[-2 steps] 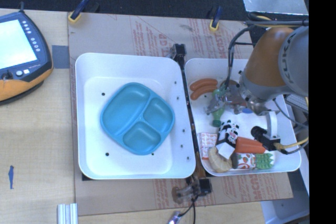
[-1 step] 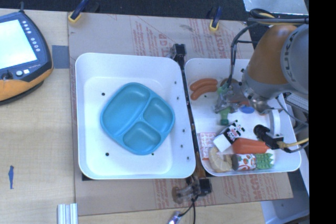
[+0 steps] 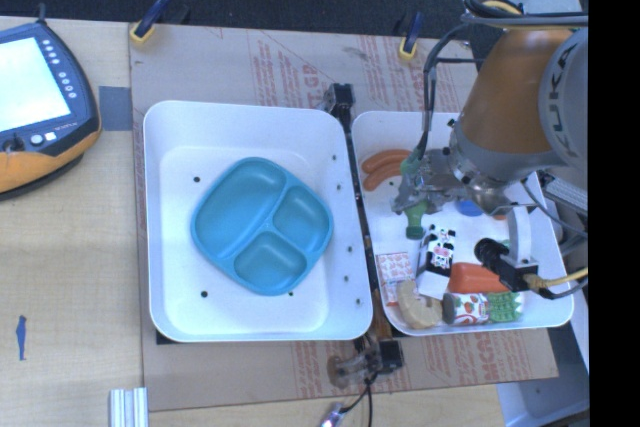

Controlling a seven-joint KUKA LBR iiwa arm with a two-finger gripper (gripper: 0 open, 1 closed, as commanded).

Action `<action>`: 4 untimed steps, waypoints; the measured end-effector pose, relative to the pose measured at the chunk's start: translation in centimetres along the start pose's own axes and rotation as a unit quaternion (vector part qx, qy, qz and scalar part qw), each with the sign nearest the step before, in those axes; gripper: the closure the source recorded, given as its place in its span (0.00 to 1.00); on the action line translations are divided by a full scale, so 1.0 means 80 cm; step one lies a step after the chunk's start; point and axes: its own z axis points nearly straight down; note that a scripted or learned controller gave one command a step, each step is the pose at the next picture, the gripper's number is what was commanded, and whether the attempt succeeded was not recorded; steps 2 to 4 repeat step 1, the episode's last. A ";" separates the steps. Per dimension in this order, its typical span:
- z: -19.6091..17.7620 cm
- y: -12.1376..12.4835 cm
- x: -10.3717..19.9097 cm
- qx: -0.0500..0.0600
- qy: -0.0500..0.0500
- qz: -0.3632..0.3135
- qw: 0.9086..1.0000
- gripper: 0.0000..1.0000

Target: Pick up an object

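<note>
The right white bin [image 3: 387, 130] holds several small toy items: a hot dog [image 3: 381, 165], a green piece [image 3: 413, 221], a black-and-white cow carton [image 3: 439, 251], a red-orange block [image 3: 473, 277], a cookie [image 3: 414, 306] and a green-red packet [image 3: 487, 308]. My gripper [image 3: 420, 198] hangs low over this bin, just right of the hot dog and right above the green piece. The arm's grey wrist and orange band [image 3: 510, 85] cover the bin's upper right part.
The left white bin [image 3: 170, 130] holds a blue divided plate [image 3: 263, 225]. A black clamp [image 3: 341, 100] sits between the bins at the back. A tablet in an orange case [image 3: 40, 105] lies on the bench at far left.
</note>
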 end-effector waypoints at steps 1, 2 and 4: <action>-0.094 0.022 0.020 0.000 0.000 0.002 1.000 1.00; -0.094 0.022 0.020 0.000 0.000 0.002 1.000 1.00; -0.094 0.022 0.020 0.000 0.000 0.002 1.000 1.00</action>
